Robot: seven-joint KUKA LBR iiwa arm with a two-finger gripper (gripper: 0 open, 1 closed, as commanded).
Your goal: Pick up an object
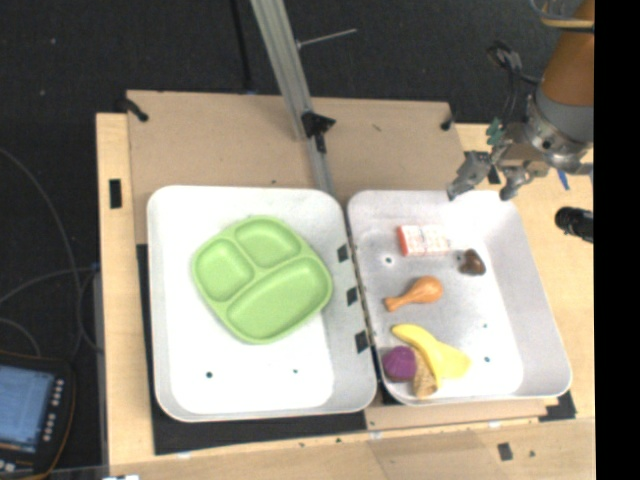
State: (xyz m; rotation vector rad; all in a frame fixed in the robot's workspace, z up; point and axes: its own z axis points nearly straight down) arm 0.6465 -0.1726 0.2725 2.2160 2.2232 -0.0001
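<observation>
We are looking first at the near edge of the right bin (pixel 540 298), where a purple ball-like thing (pixel 399 363) is lying, and touching it a banana (pixel 432 353) with a brownish piece at its near end. They are crowding together in the near left corner, so we are thinking a grasp there could catch two things at once.

A little farther, a toy chicken drumstick (pixel 417 293) is resting alone in the middle of this bin, with free floor around it. We are judging it as the easiest target: it is looking light, stiff and smooth, perhaps a bit slippery, and the thin handle end is offering a narrow place for closing the fingers across.

Farther again, a small red and white box (pixel 422 239) is lying flat, and beside it a small dark brown object (pixel 471 261), too small for us to name.

In the left bin (pixel 170 298) a green divided plate (pixel 262 278) is lying.

At the far right corner, the gripper (pixel 487 183) is hanging above the bin rim, its fingers spread apart and holding nothing
</observation>
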